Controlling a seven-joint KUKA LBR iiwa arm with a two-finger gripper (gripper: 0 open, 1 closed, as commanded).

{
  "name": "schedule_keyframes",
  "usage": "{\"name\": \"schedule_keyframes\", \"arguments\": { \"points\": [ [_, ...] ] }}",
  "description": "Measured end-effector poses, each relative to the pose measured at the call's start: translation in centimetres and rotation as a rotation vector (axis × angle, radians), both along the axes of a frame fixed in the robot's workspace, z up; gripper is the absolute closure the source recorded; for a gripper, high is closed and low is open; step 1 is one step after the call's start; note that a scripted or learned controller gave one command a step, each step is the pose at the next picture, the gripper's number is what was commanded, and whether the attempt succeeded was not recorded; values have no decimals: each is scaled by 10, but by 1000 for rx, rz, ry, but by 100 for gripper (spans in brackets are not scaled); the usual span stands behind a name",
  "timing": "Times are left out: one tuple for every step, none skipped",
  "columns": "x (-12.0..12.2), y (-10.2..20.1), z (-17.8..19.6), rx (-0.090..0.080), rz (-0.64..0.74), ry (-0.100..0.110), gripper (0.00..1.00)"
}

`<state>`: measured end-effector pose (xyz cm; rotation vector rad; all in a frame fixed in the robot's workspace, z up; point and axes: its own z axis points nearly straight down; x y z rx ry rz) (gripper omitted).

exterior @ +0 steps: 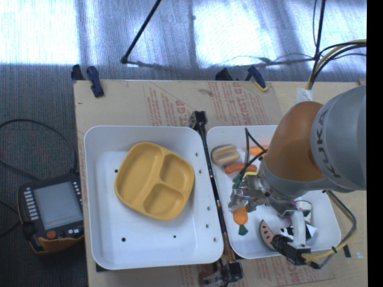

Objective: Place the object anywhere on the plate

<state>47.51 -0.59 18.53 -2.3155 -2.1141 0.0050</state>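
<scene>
A yellow plate [155,180] with three compartments lies in the left bin [105,232], with nothing on it. In the right bin [251,251] lie several toy foods: a tan bun [225,154], a reddish sausage piece [239,167], a carrot [240,216] and a watermelon slice [266,234]. My gripper [242,197] hangs low over the right bin's left half, just above the carrot and below the sausage piece. The wrist and the orange band hide much of that bin.
A black divider [209,172] runs between the two bins. A teach pendant [52,211] lies on the floor to the left of the bench. Clamps [94,80] grip the bench's far edge. Cables [311,253] trail near the right bin's front right corner.
</scene>
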Motion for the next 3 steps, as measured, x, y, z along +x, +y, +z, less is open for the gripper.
{"name": "schedule_keyframes", "arguments": {
  "points": [
    [42,74,120,-1,-145,-6,100],
    [78,121,26,-11,-569,12,100],
    [79,121,29,-9,-565,7,0]
  ]
}}
